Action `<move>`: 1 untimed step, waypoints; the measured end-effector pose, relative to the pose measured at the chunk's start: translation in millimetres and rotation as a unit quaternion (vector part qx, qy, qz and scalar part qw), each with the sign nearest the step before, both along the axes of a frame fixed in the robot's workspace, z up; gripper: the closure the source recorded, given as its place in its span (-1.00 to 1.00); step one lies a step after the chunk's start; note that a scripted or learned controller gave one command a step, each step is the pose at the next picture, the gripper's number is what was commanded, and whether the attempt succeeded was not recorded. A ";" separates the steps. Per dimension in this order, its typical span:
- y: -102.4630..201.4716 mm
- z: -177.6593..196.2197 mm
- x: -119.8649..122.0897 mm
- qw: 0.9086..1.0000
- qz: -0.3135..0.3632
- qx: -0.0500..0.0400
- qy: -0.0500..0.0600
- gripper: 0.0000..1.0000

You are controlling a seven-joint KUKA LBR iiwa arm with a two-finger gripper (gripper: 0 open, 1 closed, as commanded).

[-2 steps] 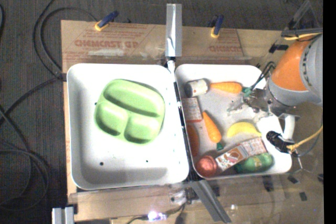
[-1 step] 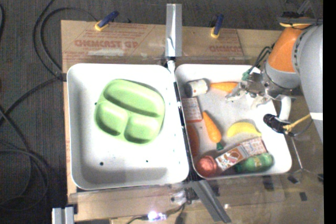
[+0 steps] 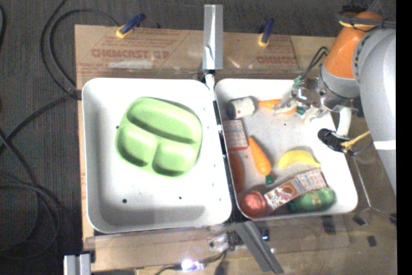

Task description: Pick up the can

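The can (image 3: pixel 241 107) lies on its side in the right bin's (image 3: pixel 351 203) upper left corner. The gripper (image 3: pixel 301 102) hovers just to its right, beside a carrot (image 3: pixel 270 103); its opening cannot be told.

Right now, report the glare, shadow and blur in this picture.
Camera view: glare washes out the left bin floor; the green tray casts a soft shadow; the claw is blurred; the can beside the carrot is soft-edged.

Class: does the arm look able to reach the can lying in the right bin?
Probably yes. The can lies on its side with open floor above it, and the gripper hangs close to its right.
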State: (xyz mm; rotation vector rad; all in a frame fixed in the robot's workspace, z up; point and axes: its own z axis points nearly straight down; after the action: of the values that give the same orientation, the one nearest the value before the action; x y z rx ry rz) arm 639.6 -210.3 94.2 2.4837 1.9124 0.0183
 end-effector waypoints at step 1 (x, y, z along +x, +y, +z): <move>88.8 1.1 -46.9 1.000 -0.009 -0.004 -0.002 -1.00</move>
State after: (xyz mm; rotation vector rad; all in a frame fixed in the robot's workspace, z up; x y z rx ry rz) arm 592.7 -121.5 95.3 2.4930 1.8858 0.0167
